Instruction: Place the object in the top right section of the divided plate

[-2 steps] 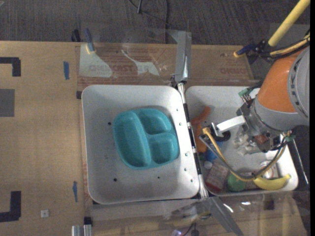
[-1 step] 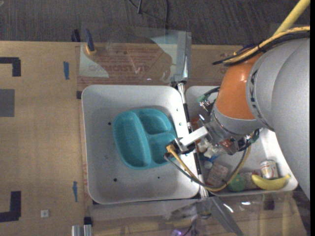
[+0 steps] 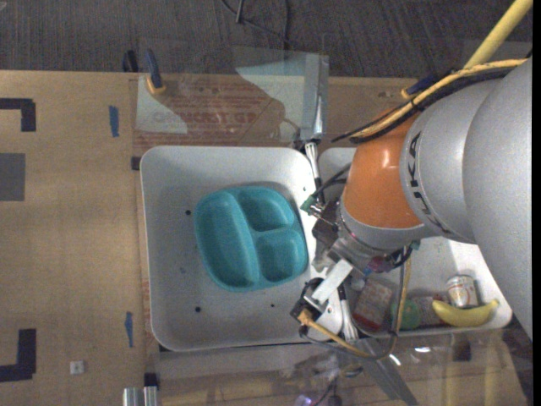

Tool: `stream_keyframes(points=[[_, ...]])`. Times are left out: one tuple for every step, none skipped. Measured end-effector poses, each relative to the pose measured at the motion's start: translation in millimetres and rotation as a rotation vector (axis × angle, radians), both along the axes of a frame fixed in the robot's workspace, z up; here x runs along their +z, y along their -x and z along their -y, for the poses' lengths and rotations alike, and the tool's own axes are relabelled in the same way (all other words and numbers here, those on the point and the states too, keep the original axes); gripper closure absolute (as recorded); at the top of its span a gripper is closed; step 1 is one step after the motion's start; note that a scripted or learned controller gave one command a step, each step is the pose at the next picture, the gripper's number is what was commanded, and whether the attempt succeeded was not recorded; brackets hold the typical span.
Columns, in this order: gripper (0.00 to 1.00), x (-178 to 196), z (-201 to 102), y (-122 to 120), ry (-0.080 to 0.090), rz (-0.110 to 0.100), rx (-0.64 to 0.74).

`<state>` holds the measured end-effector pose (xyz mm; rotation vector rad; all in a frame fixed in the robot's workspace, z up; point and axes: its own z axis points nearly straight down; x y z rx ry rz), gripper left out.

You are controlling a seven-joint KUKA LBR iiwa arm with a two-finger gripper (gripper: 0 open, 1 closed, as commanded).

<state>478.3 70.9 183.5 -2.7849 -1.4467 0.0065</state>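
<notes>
Left bin [image 3: 165,227]: holds the divided plate [image 3: 228,244], teal, lying flat, right of the bin's centre and near the wall on the arm's side.

Plate orientation: the one large section runs down the plate's left side in the camera view. Its long axis goes top to bottom with a slight lean, upper end toward the left. The two small sections sit on the right side, one above the other, nearest the arm [image 3: 473,159]. The outline looks about as wide as it is tall here, so the plate's own long axis cannot be told.

Right bin [image 3: 435,265]: mostly covered by the arm's grey body and orange band. Along its lower edge, from right to left:
- banana [image 3: 465,313], long axis left to right, close to the lower wall
- small can [image 3: 461,290], just above the banana
- round green thing [image 3: 411,313]
- reddish packet [image 3: 376,301], just beside the gripper

Which of these is the object to be placed cannot be told.

Gripper [image 3: 331,307]: low over the walls between the two bins, just beside the plate's lower right corner but apart from it. Spread or closed cannot be told — the wrist hardware hides it.

Surroundings: wooden bench [image 3: 68,227]; a clear sheet [image 3: 254,83] beyond the left bin's top wall; strips of blue tape [image 3: 113,121] left of the bin.
</notes>
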Motion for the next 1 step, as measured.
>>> stream_keyframes(points=[[0.00,0.1,0.9,-0.2,0.000,0.001,-0.002]])
